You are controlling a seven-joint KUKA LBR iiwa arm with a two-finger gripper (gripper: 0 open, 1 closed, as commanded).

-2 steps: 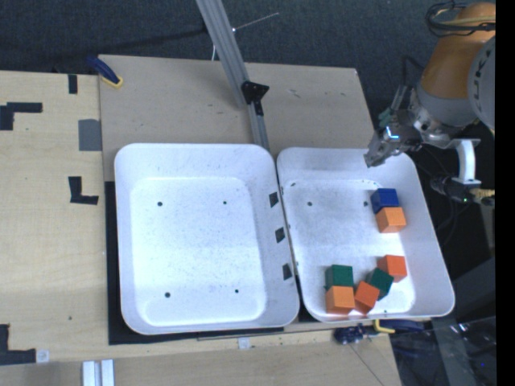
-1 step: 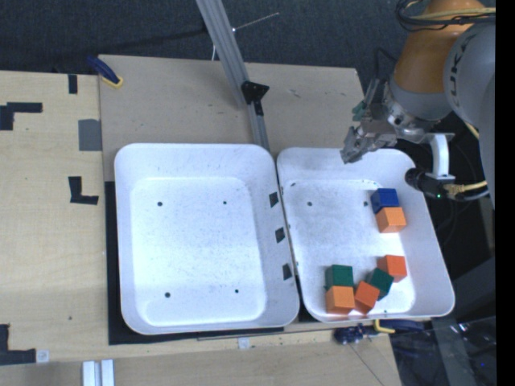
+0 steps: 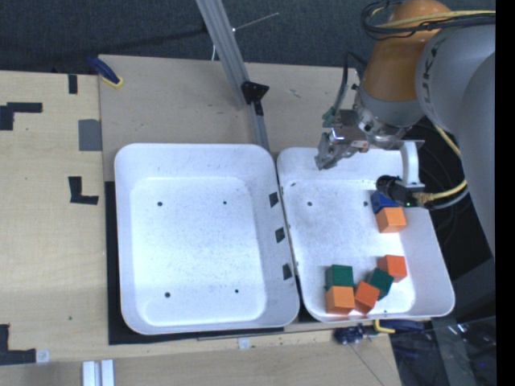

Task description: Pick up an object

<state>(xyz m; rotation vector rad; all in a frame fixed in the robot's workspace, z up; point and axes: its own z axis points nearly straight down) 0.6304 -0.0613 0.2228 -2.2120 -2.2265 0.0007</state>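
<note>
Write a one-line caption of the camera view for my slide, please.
Gripper poised over the far rim of the right bin, which holds orange, green and blue blocks.

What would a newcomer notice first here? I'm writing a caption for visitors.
The grey arm with its orange band reaches in from the right, its gripper over the far rim of the right bin. Orange and green blocks cluster in that bin's near corner, and another orange block lies by its right wall.
</note>
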